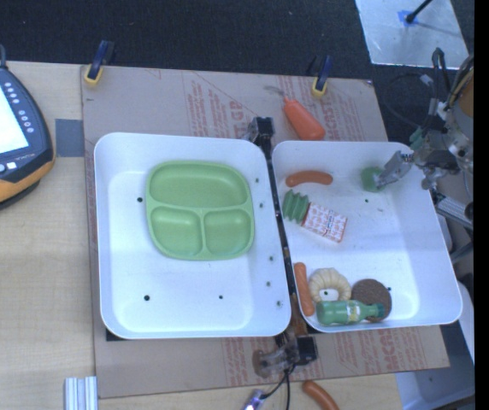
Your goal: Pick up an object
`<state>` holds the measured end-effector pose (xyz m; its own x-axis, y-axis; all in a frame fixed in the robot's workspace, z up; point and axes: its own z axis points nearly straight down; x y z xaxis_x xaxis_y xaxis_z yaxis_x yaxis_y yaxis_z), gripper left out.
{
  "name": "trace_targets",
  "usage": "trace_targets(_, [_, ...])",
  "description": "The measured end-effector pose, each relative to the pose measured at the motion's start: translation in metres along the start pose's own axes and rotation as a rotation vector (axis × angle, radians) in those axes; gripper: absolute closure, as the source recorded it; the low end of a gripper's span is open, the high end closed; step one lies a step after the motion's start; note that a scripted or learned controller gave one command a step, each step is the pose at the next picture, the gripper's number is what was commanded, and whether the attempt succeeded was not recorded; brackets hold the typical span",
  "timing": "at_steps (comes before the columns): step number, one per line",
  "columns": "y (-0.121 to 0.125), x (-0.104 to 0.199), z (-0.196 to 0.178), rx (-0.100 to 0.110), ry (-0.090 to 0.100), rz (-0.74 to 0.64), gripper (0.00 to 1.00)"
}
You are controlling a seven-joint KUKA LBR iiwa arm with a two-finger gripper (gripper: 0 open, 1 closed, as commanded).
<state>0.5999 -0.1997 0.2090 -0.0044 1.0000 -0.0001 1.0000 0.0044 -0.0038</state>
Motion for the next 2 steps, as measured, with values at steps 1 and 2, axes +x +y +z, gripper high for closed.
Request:
trace_targets(1, [0.056,-0.004,0.101,0.002,0.0,-0.002,0.0])
trace_targets(2, [0.051,0.074,0.069,0.001,0.0,-0.002,0.0])
